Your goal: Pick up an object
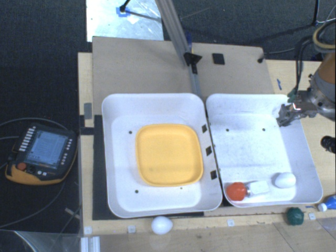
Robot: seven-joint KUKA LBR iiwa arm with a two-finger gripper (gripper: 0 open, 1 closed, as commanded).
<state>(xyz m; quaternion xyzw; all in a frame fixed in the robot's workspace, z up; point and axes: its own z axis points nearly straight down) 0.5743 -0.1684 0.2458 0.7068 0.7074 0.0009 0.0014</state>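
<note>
A yellow square plate [169, 154] lies flat in the left bin [118, 114]. In the right bin [252, 140], along its near edge, sit a red-orange ball [236, 191], a small white block [258, 187] and a white egg-shaped object [284, 180]. My gripper [286, 115] hangs at the right bin's far right rim, well apart from those three objects. It is small and dark here, and nothing shows between its tips.
Outside the bins, a white egg [161, 225] rests on the bench in front of the left bin. A dark green ball [294, 216] and a blue item [326, 205] lie at the near right corner. A teach pendant [41, 152] sits to the left.
</note>
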